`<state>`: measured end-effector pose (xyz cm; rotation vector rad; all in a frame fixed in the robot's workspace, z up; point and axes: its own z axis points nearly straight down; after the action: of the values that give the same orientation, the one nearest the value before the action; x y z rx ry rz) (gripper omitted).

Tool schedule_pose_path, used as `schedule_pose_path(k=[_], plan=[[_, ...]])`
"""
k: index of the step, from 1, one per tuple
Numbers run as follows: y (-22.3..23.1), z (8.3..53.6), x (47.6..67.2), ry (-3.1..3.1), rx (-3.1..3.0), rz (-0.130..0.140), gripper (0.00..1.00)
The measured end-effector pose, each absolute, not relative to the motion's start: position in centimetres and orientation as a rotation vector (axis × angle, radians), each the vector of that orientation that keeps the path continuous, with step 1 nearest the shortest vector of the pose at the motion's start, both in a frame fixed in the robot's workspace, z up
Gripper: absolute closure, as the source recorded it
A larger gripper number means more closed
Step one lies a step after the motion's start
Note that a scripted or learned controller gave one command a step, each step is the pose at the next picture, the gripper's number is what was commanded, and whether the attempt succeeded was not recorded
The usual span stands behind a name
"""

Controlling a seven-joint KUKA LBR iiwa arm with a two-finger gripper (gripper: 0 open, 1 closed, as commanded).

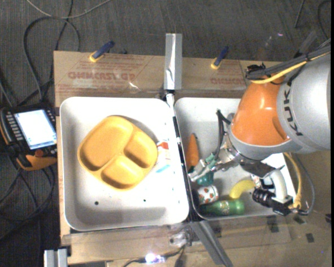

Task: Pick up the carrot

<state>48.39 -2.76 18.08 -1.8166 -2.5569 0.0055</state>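
The carrot [193, 151] is a slim orange stick lying lengthwise in the right bin [207, 105], close to the bin's left wall. My gripper [204, 168] is low in this bin, just right of and slightly below the carrot's near end, touching or nearly touching it. Whether anything sits between its jaws cannot be made out. The grey and orange arm [267, 121] covers the middle and right of the bin.
A green bottle [225, 207], a yellow banana [242, 189] and a small white-and-red item [207, 193] lie along the right bin's front. The left bin [69, 166] holds a yellow divided plate [118, 151] and small scraps [163, 147] near its right wall.
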Motion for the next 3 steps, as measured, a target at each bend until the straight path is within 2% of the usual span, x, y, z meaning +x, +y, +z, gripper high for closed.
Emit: schedule_pose_path(k=[1,2,3], plan=[[-1.9,18.1,48.4,-2.441,-1.971,0.005,1.0],[-6.8,18.1,59.0,-2.42,-2.002,0.008,1.0],[0.1,18.7,53.0,-2.614,-1.735,0.006,1.0]])
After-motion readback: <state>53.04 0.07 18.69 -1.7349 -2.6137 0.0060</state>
